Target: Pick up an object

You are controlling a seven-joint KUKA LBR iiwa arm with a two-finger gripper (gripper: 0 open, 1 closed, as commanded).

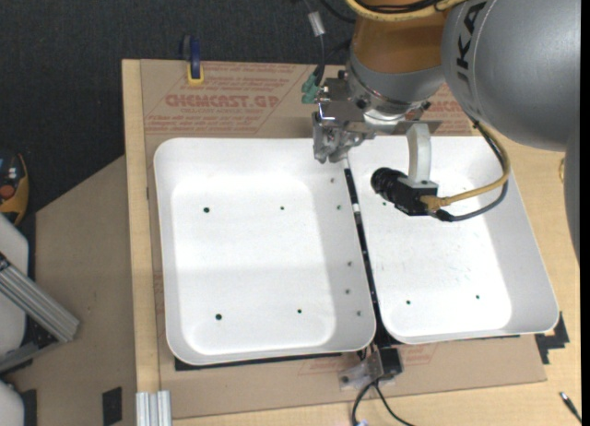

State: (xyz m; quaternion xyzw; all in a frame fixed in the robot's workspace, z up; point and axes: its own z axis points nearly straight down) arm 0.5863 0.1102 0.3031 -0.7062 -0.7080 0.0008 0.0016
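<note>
Claw (328, 146) hung over the far rims, at the seam where the two white bins meet.

Whether the claw is open or closed cannot be told. The left bin (247, 263) and the right bin (461, 254) are set touching along one long side. Small dark dots are seen on their white floors, and where the object to be picked lies cannot be told. Open room is offered across both floors, bounded by the raised rims. The bins are carried by a brown board (235, 99) printed with red lettering. A blue and yellow clamp (193, 60) is fixed at the board's far left corner, and a small black clamp (376, 364) with a cable at its near edge, just below the seam. A metal rail (37, 309) is seen beyond the board's left edge.
</note>
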